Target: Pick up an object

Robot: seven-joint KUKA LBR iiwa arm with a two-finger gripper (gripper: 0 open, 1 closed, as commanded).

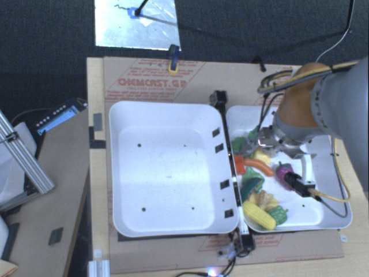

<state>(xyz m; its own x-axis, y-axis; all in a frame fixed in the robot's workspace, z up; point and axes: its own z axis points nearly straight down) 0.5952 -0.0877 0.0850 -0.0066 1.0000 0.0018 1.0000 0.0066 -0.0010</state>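
Camera view: tool (pixel 266 149) low in right bin (pixel 323 215), over toy pile (pixel 259 180) at its left side. Opening hidden, cannot tell. Corn (pixel 258 214), carrot (pixel 258 165), eggplant (pixel 283 172) crowded close; likely to nudge neighbours or slip off.

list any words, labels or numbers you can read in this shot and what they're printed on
"CHEMCAST G P", as best it reads, in red letters on the brown board under the two white bins; the last letters are blurred.
More red print on the same board, along its front edge below the bins: too small and partly covered to read.
The toy food in the right bin shows no lettering.
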